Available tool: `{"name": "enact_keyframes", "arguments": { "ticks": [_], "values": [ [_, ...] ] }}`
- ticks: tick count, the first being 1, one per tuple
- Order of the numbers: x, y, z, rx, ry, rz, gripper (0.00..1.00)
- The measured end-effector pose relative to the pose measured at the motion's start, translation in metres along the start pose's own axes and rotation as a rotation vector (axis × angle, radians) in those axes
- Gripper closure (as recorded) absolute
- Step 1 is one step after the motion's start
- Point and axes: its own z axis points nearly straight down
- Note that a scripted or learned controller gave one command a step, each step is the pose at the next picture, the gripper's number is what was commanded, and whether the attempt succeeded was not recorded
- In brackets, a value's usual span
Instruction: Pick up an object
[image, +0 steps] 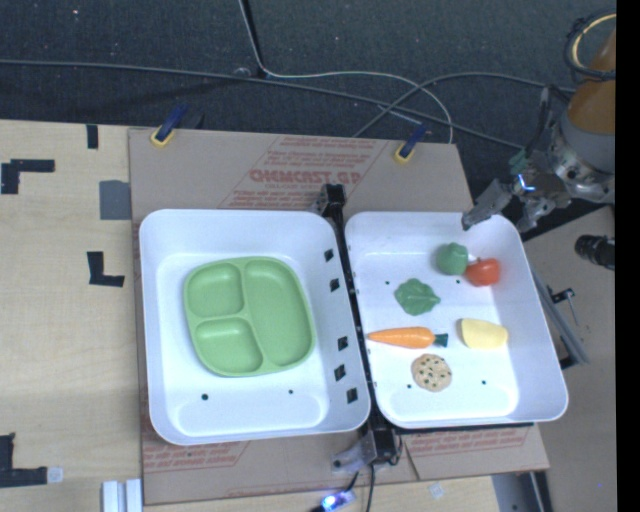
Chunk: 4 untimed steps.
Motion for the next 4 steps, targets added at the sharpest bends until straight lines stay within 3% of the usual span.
{"name": "enact_keyframes", "arguments": {
  "ticks": [3, 4],
  "values": [
    [0.018, -0.003, 0.185, 0.006, 0.0, -0.001, 0.0],
    [0.019, -0.002, 0.171, 0.001, 0.0, -0.002, 1.0]
  ]
}}
